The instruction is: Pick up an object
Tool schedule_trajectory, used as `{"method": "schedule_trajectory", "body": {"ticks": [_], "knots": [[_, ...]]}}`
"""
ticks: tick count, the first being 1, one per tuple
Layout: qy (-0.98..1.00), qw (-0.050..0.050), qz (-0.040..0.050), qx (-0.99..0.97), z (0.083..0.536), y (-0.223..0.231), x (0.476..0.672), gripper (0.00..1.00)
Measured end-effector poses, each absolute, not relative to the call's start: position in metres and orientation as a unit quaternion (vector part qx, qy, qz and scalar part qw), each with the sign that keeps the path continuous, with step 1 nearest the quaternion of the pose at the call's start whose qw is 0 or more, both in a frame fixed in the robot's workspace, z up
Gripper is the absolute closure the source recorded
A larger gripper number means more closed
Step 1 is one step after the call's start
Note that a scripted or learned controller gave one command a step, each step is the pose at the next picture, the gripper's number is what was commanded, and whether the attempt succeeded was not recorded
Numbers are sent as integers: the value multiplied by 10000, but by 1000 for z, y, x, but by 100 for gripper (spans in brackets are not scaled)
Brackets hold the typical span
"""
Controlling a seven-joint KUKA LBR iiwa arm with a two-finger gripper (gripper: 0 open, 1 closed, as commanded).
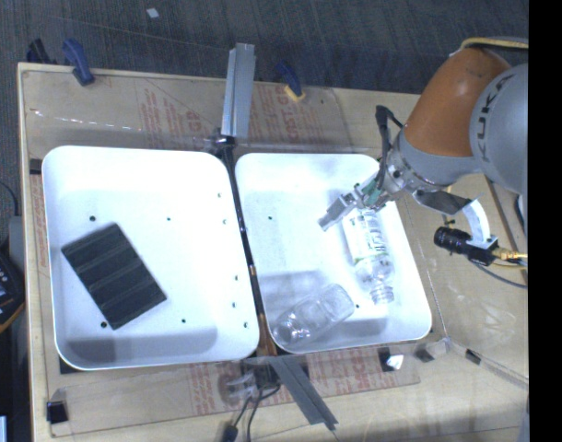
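Note:
My gripper [348,206] hangs low in the right bin [263,201], at its upper right, just over the top end of a clear plastic bottle [369,251]. The bottle has a white label and lies lengthwise along the bin's right wall, cap end toward the front. A second clear, crumpled plastic container [310,314] lies near the front wall of the same bin. In the left bin [69,168], a flat black ribbed slab [113,274] rests at the left, turned diagonally. I see nothing lifted off the bin floor.
The arm's orange and grey wrist [456,109] reaches in over the right bin's far right corner. A metal divider bar [237,90] stands behind the seam between the bins. Blue clamps [76,61] hold the bench's far edge.

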State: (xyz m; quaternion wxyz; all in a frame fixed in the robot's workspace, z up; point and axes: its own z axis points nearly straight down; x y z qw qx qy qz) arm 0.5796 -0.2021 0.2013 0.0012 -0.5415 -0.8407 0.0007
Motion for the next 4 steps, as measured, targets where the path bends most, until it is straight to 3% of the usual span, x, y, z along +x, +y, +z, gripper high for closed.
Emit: {"method": "schedule_trajectory", "body": {"ticks": [1,2,3,4], "knots": [[-8147,22,7,-5799,152,-209,591,0],[-8208,14,4,-5712,174,-209,559,0],[-8462,1,5,-5329,188,-209,569,0],[-8553,16,4,-5181,160,-208,574,0]]}}
